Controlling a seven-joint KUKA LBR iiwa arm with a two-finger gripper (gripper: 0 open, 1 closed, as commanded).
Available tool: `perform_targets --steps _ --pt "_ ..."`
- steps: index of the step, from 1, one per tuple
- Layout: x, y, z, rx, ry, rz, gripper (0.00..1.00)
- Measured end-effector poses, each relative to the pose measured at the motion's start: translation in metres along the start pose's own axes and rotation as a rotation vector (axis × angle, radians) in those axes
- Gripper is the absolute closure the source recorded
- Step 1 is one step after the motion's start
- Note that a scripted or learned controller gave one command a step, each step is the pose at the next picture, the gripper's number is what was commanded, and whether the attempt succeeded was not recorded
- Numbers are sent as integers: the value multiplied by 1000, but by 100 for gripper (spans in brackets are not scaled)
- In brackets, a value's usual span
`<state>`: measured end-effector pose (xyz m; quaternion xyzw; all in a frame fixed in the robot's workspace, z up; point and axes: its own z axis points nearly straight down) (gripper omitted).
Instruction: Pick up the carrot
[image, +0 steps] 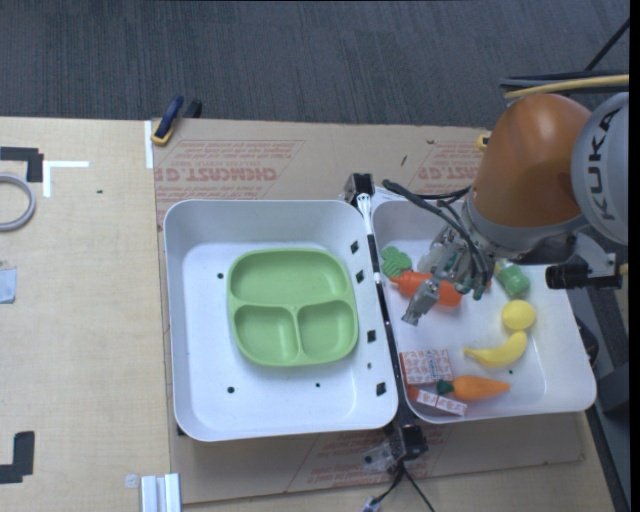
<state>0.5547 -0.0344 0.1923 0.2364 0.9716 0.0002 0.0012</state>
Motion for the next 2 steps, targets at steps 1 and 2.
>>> perform_targets --steps 1,2 --pt "39 -62 -13 0 0 -199 0" --pt "10 3 0 -1 -1 -360 0"
